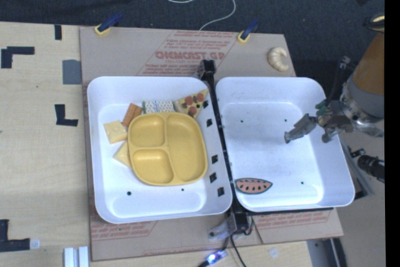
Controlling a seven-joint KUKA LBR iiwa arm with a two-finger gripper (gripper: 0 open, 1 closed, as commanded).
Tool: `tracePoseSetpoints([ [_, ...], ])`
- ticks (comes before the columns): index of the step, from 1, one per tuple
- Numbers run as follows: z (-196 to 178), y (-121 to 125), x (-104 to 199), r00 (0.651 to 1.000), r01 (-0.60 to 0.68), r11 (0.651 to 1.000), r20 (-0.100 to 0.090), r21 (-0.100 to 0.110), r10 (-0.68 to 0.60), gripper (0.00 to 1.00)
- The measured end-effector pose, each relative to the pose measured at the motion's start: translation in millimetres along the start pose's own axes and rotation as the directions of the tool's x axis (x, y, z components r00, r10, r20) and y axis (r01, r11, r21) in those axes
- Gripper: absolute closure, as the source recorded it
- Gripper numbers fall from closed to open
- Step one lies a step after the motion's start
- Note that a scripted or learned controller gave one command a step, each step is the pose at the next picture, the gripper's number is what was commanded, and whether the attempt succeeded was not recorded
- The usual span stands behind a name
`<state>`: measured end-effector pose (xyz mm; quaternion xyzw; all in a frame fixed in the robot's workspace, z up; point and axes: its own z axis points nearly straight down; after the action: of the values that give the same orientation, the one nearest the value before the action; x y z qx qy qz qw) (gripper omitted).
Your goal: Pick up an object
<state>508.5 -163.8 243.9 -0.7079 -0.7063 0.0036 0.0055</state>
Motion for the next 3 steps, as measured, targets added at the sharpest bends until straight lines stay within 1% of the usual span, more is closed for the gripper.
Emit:
tracePoseSetpoints([
  [1, -6, 2, 0, 1.000, 0.003, 1.000, 0.002, -0.011, -0.003, 0.00],
  [2, 52, -6, -6, 1.000, 0.002, 1.000, 0.001, -0.005, -0.002, 0.00],
  [3, 105, 0, 3, 1.000, 0.003, 1.000, 0.001, -0.007, -0.003, 0.00],
])
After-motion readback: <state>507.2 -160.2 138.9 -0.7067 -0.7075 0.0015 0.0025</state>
